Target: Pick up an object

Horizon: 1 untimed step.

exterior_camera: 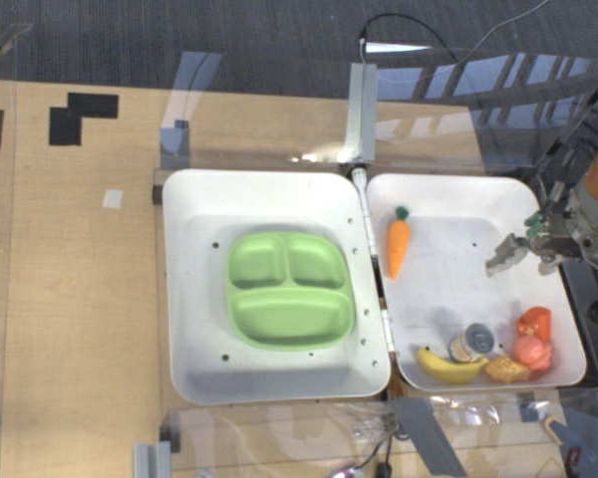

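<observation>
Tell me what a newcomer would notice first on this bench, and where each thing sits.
The lime-green divided plate stands out first, lying alone in the middle of the left bin. Next comes the orange carrot against the right bin's left wall, and the cluster along that bin's near edge: a banana, a small can and red and orange items in the corner. The gripper hovers over the right bin's right side.
</observation>
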### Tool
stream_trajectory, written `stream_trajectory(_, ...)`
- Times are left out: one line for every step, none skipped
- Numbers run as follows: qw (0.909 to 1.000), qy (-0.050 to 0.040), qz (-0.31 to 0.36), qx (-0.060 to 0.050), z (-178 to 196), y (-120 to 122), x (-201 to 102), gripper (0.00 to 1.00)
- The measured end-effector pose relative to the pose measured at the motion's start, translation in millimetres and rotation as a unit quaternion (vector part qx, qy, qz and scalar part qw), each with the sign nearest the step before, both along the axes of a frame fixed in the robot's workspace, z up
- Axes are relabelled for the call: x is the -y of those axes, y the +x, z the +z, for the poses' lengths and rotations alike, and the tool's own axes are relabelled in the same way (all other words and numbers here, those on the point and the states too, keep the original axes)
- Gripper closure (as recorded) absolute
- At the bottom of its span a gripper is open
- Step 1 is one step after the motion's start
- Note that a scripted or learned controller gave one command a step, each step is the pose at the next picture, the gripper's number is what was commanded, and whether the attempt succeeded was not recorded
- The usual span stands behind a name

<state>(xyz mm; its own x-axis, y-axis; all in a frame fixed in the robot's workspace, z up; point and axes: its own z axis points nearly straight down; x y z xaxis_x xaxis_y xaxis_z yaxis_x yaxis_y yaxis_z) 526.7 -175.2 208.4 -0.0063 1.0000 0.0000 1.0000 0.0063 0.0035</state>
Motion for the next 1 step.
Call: stream_trajectory(0.9990,0.0006,-0.044,0.000,-76.3,101.4,-48.6,0.00)
